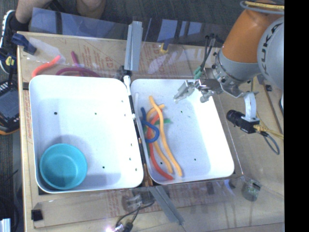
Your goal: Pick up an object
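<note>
Wooden bench [96, 52] on dark floor [159, 1]

The arm [256, 37] came in from about two o'clock, its orange band uppermost and the grey wrist below it, angled down toward nine o'clock; the hand [192, 92] hung at the wrist's eight o'clock side; its two metal fingers [181, 93] stood spread apart, pointing down-left, with nothing between them.
</note>
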You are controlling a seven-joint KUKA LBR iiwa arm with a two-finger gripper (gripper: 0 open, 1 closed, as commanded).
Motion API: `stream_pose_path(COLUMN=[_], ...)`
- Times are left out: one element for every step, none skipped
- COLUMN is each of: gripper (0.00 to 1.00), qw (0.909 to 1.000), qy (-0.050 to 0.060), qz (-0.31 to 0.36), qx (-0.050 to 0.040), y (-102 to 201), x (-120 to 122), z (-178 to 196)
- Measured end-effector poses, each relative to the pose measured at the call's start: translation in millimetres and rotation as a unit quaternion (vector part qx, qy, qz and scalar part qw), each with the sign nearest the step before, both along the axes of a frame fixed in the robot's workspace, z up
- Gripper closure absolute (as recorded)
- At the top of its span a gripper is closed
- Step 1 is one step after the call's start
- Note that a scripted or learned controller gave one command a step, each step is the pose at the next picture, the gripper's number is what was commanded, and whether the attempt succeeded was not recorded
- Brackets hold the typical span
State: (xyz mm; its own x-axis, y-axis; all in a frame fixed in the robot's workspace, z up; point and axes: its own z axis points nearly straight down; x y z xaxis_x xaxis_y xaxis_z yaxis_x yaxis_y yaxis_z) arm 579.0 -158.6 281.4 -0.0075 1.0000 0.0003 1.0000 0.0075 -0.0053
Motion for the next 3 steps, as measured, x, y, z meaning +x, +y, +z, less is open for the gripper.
stream_pose_path(gripper=[0.00,0.00,1.00], qw=[0.9998,0.9978,0.9979], qy=[0.000,-0.005,-0.009], qz=[-0.018,-0.065,-0.063], qx=[-0.0006,-0.0040,-0.0051], y=[48,44,43], x=[9,29,32], z=[-159,-185,-171])
